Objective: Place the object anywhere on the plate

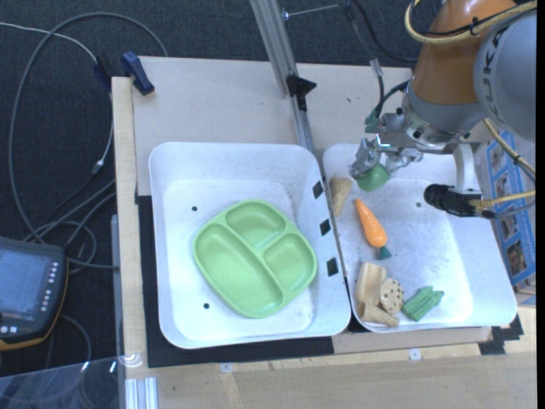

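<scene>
A light green divided plate [255,256] lies in the left white bin [170,173]. Over the far left part of the right bin [477,254] my gripper [372,167] hangs from the grey and orange arm. It is shut on a small round green object [371,177], which shows between its fingers, above the bin floor. The plate is well to the left and nearer the camera than the gripper.
In the right bin lie an orange carrot [370,223], a pale cone-shaped piece [340,193], tan blocks [378,292] and a green toy [422,302]. A slanted metal pole [277,37] rises behind the bins. Cables and a tablet [25,292] lie at the left.
</scene>
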Available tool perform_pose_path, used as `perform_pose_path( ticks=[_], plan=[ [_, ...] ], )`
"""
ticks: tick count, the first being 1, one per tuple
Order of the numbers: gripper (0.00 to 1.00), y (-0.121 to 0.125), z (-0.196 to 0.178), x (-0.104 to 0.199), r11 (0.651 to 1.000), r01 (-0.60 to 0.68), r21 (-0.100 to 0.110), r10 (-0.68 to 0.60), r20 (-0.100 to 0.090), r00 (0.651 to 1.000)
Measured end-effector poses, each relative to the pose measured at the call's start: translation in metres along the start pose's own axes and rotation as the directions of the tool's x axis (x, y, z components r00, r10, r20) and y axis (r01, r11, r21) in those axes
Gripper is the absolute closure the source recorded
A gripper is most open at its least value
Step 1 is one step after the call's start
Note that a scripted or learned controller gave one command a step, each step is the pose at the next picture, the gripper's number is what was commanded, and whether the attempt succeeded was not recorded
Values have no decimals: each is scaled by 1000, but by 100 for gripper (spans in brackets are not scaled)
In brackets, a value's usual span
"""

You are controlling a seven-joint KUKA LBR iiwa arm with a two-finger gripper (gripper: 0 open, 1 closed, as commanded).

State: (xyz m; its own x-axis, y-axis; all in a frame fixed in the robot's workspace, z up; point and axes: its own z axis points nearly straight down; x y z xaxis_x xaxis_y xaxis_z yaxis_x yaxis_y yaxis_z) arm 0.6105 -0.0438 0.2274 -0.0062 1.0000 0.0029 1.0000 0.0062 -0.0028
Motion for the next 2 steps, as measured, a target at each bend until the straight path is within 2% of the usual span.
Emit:
perform_pose_path(
  ticks=[1, 2],
  plan=[
    [100, 10, -2, 52, 1000, 1, -4, -1, 0, 1000],
    [100, 6, 7, 105, 1000, 0, 1, 0, 0, 1000]
  ],
)
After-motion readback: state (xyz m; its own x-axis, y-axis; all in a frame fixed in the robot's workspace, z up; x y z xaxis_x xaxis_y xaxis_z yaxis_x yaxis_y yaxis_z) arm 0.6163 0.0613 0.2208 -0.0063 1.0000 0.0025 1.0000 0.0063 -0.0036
